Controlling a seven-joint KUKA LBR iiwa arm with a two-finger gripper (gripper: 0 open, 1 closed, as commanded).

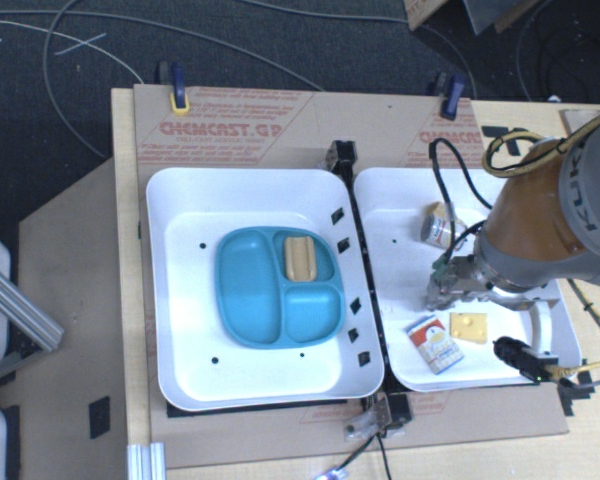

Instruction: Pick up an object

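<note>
The pincer (446, 288) is hanging just above the small packet (435, 345) — grip state untellable — risking nudging it aside instead of grasping.

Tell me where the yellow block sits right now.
The yellow block lies in the right bin, near its front edge, just right of the small red-and-white carton and below the gripper.

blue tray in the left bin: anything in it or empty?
Not empty. The blue tray lies flat in the left bin with a tan block in its upper right compartment; the other two compartments look bare.
</note>
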